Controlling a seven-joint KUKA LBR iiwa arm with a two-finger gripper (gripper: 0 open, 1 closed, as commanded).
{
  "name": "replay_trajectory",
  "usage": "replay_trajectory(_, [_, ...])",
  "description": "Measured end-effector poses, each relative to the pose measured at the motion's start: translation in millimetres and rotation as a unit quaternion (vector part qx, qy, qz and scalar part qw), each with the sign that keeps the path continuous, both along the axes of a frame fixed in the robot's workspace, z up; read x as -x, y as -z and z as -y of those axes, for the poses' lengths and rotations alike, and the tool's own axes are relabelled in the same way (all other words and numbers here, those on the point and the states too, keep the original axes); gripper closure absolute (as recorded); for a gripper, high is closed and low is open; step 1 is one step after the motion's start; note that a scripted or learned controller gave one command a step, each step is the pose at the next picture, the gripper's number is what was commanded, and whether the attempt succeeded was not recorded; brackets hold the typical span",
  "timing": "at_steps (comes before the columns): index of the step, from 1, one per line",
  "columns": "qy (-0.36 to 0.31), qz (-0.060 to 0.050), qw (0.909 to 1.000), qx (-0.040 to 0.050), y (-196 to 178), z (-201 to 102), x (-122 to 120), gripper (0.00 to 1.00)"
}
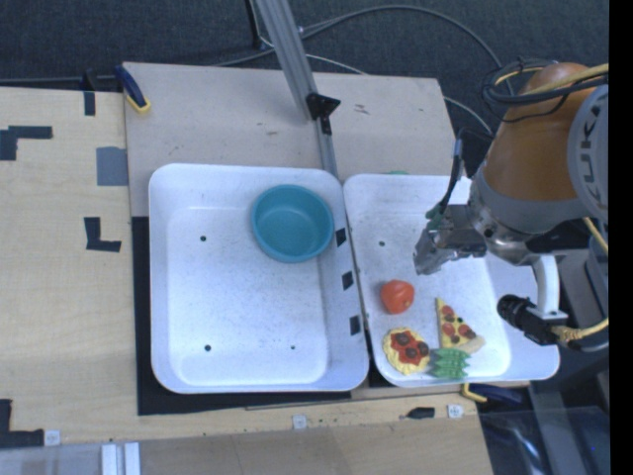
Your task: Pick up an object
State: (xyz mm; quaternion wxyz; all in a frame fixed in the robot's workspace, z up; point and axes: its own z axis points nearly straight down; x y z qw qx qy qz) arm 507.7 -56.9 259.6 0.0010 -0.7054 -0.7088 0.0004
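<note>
Overhead view of the bench (247, 117) with two white bins side by side. The left bin (198, 354) contains a blue bowl (292, 223) near its far right corner. The right bin (376, 216) contains a red tomato (398, 296), a round pizza (406, 349), a pizza slice (456, 327) and a green vegetable piece (450, 366), grouped at its near end. The end effector (431, 255) hangs over the right bin, just beyond the tomato; whether it is apart or together cannot be told.

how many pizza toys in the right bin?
2. A round pizza near the front edge of the right bin, and a pizza slice just to its right. The arm covers part of the bin, so more may be hidden.
</note>
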Motion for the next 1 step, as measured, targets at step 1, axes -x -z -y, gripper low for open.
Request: replay_trajectory(1, [0.0,0.0,1.0,0.0,3.7,-49.8,-11.0,1.0])
